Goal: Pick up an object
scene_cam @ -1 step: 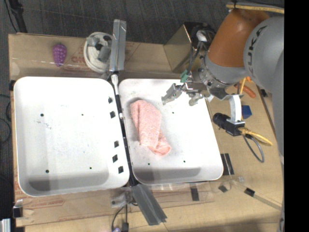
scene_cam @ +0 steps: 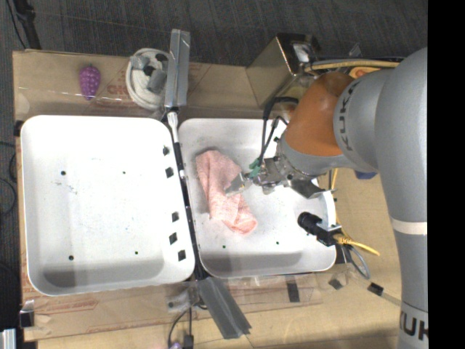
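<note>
The hand (scene_cam: 243, 183) sits low in the right bin (scene_cam: 290, 264), at the end of the grey arm (scene_cam: 392, 122) that reaches in from the right under its orange band (scene_cam: 316, 115). Its tip lies at the right edge of the pink cloth (scene_cam: 221, 191), and we read this as the approach or closing stage of the pick: the hand is at the object but nothing is lifted. We cannot tell from above whether the hand is spread or pressed together, because the wrist and its cabling cover most of it, and we see no cloth caught in it.

The pink cloth lies crumpled in the left half of the right bin, running from the upper middle down toward the bin's centre, flat on the floor. The hand meets it about halfway along its right side, touching or just beside the fabric; we cannot say which.

For the next move, we judge that the hand needs to close on a raised fold, not on a flat patch, then rise straight up and clear the bin wall. A soft cloth can slip out of a shallow pinch, so we would want a deep bite.

The left bin (scene_cam: 94, 202) lies beside it, across the divider. On the desk (scene_cam: 225, 78) behind the bins rest a purple object (scene_cam: 89, 81) and a white roll (scene_cam: 145, 75), well apart from the hand.
</note>
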Tool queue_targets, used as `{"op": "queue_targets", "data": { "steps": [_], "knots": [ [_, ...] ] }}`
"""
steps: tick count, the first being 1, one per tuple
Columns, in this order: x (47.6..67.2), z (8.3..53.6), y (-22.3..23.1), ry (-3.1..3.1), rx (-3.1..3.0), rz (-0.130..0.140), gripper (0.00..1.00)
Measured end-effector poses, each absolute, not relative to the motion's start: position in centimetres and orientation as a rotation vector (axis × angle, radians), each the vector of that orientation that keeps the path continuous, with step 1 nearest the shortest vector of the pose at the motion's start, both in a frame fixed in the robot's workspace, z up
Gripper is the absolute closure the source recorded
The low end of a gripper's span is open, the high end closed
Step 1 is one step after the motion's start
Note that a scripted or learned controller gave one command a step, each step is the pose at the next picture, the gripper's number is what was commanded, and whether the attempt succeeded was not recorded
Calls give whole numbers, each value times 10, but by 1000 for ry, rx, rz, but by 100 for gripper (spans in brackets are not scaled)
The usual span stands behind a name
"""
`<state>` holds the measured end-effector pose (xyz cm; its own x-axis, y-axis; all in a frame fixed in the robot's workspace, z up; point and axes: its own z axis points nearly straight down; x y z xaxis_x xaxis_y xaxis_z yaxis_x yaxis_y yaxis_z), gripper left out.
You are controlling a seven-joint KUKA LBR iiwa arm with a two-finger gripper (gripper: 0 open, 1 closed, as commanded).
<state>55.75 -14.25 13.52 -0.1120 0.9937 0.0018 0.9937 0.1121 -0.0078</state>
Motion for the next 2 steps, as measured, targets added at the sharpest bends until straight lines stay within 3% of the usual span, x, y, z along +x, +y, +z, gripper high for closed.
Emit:
{"op": "queue_targets", "data": {
  "steps": [1,2],
  "knots": [
    [562,93,-117,-2510,-1886,-1,0],
    [563,93,-117,-2510,-1886,-1,0]
  ]
}}
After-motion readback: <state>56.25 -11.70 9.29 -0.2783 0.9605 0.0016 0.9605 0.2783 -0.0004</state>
